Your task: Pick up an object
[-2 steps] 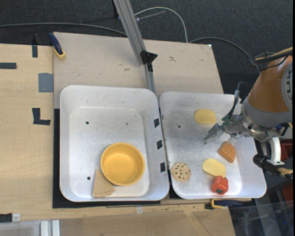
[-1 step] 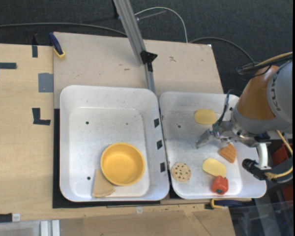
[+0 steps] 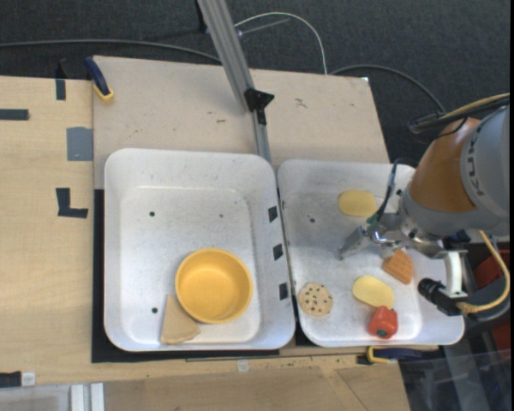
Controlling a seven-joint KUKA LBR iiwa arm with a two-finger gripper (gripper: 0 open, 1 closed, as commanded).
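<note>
Claw (image 3: pixel 357 245) low in right bin (image 3: pixel 313 191), yellow piece (image 3: pixel 357 203) just above.

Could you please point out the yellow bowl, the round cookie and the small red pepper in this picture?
Yellow round plastic bowl (image 3: pixel 212 285), camera view, on its inner floor.
Round tan chocolate-chip cookie (image 3: pixel 314 300), camera view, on its top face.
Small red toy pepper (image 3: pixel 383 322), camera view, on its red body.

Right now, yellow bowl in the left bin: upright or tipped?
Upright. The yellow bowl shows its round open mouth and inside floor facing up, sitting on the left bin floor.
</note>
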